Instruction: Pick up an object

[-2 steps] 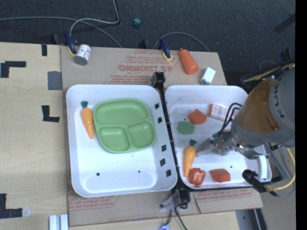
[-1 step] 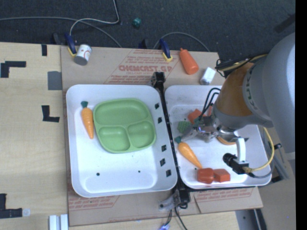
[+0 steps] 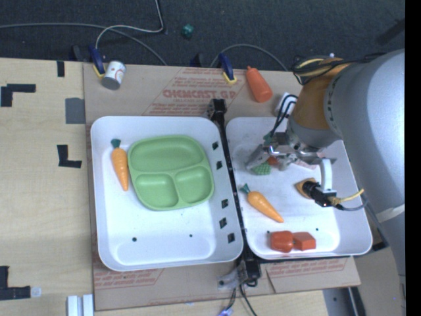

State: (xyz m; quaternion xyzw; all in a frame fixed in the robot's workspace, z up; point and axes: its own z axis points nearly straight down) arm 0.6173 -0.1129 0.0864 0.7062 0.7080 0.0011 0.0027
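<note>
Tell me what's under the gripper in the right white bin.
A small green object shows below the gripper on the right white bin floor. The grey arm covers the bin's far right corner, so anything there is hidden.

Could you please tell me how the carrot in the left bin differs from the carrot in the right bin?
The left bin's carrot lies close beside the green plate, running nearly up and down the view; the right bin's carrot lies apart from other things, on a diagonal. The left one's green top points toward the view's top, the right one's toward the upper left. Both are orange and look similar in size.
</note>
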